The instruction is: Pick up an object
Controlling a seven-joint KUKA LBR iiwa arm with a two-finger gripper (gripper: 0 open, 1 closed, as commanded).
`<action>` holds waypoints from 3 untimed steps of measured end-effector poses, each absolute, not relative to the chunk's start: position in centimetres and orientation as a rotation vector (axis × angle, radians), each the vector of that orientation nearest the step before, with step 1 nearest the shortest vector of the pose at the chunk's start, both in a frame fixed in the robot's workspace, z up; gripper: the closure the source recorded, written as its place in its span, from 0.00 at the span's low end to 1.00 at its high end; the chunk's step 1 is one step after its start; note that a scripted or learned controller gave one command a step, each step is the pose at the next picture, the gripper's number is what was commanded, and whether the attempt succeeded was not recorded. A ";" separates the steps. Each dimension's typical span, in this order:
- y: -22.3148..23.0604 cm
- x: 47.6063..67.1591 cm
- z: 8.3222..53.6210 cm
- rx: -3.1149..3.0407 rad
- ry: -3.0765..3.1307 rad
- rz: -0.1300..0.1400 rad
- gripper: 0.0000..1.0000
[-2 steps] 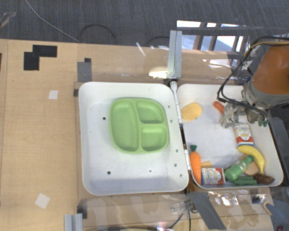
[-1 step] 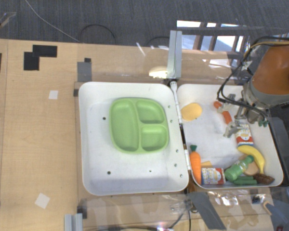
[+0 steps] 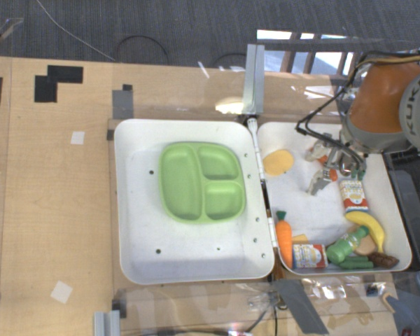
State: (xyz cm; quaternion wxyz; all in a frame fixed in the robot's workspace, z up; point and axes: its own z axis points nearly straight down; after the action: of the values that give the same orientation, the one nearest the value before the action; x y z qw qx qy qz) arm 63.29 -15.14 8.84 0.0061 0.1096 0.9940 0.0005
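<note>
My gripper hangs low over the upper middle of the right bin, its two grey fingers spread apart and open, with nothing clearly between them. A flat yellow-orange round piece lies just left of it. A red-and-white labelled bottle lies just right of the gripper, below the wrist. Along the bin's front lie a carrot, a small can, a green bottle, a banana and a brown item.
The left bin holds a green divided plate in its middle. A metal post rises behind the seam between the bins. The arm's orange band and cables hang over the right bin's back corner.
</note>
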 end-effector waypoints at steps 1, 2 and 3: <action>-15.1 63.7 10.4 0.334 3.096 0.000 1.00; -7.1 64.3 22.1 0.201 3.110 0.004 1.00; -7.5 64.0 21.5 0.212 3.122 0.002 0.00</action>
State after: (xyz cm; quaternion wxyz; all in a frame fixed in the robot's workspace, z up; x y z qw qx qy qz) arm 64.01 -7.49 21.45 0.0061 0.0676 0.9977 0.0006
